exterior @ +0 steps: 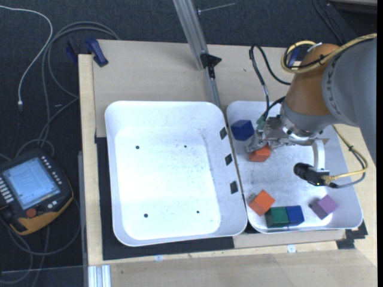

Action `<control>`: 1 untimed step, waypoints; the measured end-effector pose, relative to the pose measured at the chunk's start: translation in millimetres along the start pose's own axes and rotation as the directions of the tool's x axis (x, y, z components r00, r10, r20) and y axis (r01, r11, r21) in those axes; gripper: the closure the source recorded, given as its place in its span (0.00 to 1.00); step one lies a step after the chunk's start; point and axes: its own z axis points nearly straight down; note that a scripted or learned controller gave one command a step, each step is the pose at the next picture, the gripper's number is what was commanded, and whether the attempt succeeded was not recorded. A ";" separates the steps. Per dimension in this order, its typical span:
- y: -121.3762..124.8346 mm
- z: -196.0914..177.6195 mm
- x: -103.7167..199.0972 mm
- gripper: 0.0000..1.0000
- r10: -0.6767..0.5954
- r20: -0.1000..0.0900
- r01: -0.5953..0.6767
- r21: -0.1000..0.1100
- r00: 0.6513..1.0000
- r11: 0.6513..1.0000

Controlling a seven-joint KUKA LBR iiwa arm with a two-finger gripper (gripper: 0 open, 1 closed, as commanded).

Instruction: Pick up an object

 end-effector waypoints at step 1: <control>37.3 -94.2 67.4 1.00 -0.008 0.000 0.008 -0.011 1.000 1.000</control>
